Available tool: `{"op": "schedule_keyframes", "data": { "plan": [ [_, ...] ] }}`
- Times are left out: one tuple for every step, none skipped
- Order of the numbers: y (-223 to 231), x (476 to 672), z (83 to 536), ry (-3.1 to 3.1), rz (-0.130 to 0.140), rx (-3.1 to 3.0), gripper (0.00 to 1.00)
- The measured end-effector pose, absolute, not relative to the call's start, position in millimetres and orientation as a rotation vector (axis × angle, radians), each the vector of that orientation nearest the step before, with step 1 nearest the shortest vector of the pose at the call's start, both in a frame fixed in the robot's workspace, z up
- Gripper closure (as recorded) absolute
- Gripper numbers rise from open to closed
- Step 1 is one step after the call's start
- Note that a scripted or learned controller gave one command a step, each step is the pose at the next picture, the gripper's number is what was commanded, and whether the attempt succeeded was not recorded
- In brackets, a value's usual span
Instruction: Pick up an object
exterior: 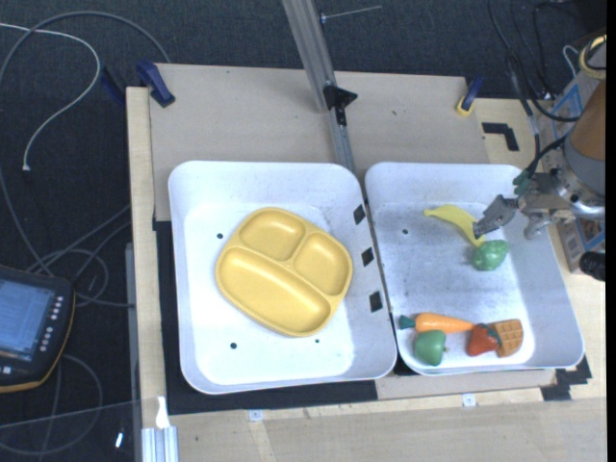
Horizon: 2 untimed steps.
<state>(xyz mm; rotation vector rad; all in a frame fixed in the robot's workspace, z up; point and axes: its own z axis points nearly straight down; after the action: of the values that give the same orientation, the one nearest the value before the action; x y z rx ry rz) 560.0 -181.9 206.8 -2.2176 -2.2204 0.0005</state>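
Though small beside the gripper (512, 218), a round green fruit (489, 255).

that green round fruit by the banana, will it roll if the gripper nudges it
Probably. The green fruit looks rounded and smooth, so a side push may send it rolling across the flat bin floor. It looks like light plastic. The banana beside it might stop it.

You're looking at a pale wooden bench (241, 114) sitting on dark carpet (58, 142), cables (58, 41) trailing left, a handheld pendant (29, 325) glowing.
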Motion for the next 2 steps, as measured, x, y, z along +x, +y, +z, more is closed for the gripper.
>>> {"op": "schedule_keyframes", "data": {
  "plan": [
    [-181.9,560.0,206.9,-2.22,0.0,-2.218,0.0],
    [-178.4,565.4,162.4,-2.219,0.004,-2.216,0.0]
  ]
}}
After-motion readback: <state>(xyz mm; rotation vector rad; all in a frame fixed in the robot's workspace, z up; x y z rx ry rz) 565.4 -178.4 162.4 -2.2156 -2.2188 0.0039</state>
